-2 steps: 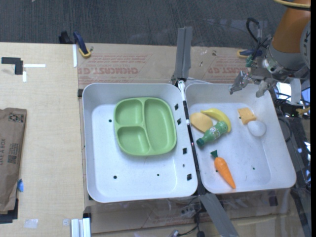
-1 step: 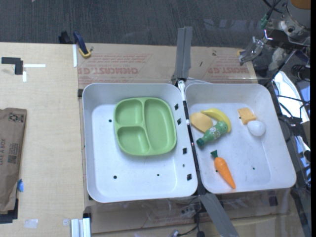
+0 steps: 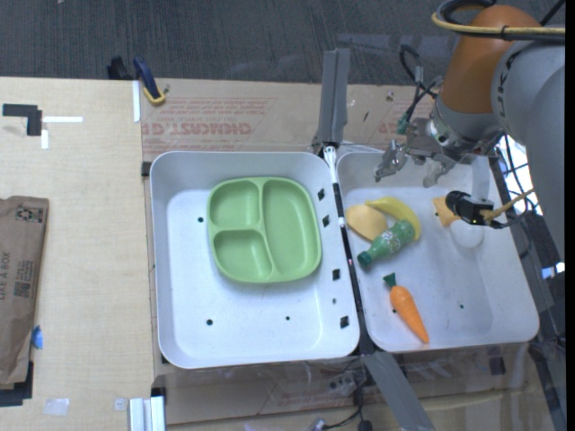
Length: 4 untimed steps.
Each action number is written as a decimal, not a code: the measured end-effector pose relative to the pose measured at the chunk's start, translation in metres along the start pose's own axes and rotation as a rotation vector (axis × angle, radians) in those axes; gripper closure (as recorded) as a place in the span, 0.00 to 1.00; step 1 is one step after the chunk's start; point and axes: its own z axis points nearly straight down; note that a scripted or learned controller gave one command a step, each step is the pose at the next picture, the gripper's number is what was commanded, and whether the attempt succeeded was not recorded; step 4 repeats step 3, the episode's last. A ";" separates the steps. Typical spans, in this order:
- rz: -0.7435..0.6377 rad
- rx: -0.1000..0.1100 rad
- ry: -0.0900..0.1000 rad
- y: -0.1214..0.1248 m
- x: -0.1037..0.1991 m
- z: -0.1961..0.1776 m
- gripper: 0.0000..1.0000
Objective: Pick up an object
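The right bin (image 3: 467, 317) holds several toy items. A yellow banana (image 3: 393, 209) lies beside a pale yellow wedge (image 3: 361, 222), and a green bottle (image 3: 388, 244) leans against them. An orange carrot (image 3: 409, 312) with a green top lies nearer the front. A small orange-yellow piece (image 3: 443, 211) and a white object (image 3: 467, 234) sit near the right wall. My gripper (image 3: 409, 171) hangs over the back of the right bin, above and behind the banana. It is open, with nothing between its fingers.
The left bin (image 3: 180, 321) holds a green divided plate (image 3: 265, 230). A grey divider bar (image 3: 334, 106) stands between the bins at the back. A brown paper bag (image 3: 20, 285) lies on the bench at far left. The arm's black cable (image 3: 472, 207) dips near the right bin's wall.
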 end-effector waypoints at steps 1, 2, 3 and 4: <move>-0.047 -0.002 0.000 -0.039 -0.022 0.067 0.00; -0.043 -0.002 0.000 -0.039 -0.024 0.058 1.00; -0.138 -0.001 -0.001 -0.054 0.080 -0.057 1.00; -0.138 -0.001 -0.001 -0.054 0.080 -0.057 1.00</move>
